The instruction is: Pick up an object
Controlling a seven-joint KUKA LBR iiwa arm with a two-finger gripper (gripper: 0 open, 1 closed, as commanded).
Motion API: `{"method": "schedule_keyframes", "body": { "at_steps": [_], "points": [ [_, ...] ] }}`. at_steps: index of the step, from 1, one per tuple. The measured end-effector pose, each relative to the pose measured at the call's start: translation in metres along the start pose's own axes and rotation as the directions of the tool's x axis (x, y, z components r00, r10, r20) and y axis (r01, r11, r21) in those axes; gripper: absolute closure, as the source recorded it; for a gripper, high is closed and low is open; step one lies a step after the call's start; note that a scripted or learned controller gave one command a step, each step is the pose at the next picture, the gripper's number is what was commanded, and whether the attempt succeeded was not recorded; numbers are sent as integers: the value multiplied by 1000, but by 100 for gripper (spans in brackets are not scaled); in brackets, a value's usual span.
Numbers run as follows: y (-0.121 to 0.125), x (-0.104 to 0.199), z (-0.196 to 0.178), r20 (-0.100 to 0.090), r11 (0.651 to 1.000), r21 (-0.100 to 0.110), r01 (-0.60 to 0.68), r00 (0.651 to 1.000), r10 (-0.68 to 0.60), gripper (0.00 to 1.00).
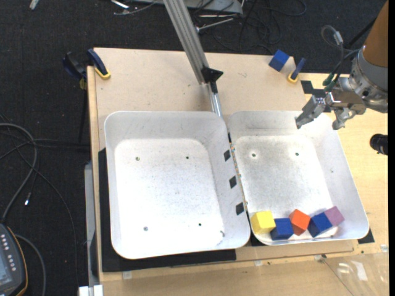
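Gaping fingers (307, 114) holding nothing

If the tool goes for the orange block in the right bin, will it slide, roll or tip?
The orange block looks rigid and flat-faced, so rolling seems unlikely. It sits tilted between blue blocks against the bin's near wall, so it may tip or nudge neighbours. Probably light.

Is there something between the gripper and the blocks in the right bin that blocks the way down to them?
Nothing visible does. The gripper, fingers open, hangs over the far right rim of the right bin. The yellow block, two blue blocks, orange block and purple block lie along the near wall, only bare floor between.
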State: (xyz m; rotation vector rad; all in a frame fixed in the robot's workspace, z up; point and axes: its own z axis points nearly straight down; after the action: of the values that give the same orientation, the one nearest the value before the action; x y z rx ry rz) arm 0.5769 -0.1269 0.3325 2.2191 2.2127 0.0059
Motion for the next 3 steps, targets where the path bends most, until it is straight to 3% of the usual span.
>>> {"method": "schedule_keyframes", "body": {
  "at_steps": [1,2,3],
  "points": [
    [66,11,99,-3,1000,13,8,1000,-8,0],
    [102,27,210,-4,1000,14,8,1000,-8,0],
    [96,19,232,-2,1000,10,2,1000,-2,0]
  ]
}}
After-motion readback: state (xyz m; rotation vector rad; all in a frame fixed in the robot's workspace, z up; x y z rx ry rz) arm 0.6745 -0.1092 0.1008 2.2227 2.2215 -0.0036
